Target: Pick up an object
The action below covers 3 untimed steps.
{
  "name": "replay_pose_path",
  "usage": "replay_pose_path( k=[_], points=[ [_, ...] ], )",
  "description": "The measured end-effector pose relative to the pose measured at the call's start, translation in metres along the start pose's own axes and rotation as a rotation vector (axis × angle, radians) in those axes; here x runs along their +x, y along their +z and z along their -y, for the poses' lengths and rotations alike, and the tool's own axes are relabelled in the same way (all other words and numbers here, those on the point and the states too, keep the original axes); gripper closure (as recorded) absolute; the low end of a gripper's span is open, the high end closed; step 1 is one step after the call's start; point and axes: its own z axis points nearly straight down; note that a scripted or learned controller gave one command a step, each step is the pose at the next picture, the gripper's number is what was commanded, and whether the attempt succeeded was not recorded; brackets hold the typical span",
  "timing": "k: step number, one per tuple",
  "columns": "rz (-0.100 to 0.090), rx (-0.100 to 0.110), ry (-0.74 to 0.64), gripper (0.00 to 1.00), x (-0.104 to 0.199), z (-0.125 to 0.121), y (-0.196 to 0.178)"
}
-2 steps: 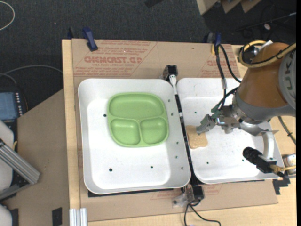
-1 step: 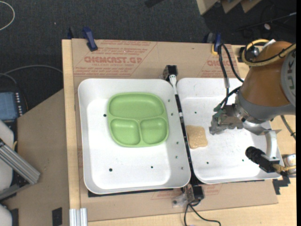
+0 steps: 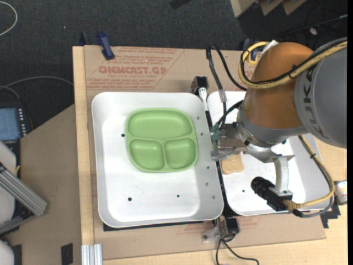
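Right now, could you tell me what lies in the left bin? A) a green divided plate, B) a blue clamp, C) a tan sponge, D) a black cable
A: a green divided plate with three compartments lies in the left bin, while the tan object sits in the right bin.

- A divided plate lies in the left bin.
- The right bin sits just beside it.
- The arm hangs over the right bin, above a small flat object.
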Motion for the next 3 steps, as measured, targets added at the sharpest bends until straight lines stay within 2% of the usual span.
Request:
replay_pose_path(
  k=[1, 2, 3],
  points=[
    [-0.002, -0.016, 0.004, 1.00, 0.043, -0.003, -0.158],
    [0.000, -0.001, 0.002, 1.00, 0.127, -0.002, -0.188],
    [0.006, 0.009, 0.019, 1.00, 0.069, -0.002, -0.159]
  ],
)
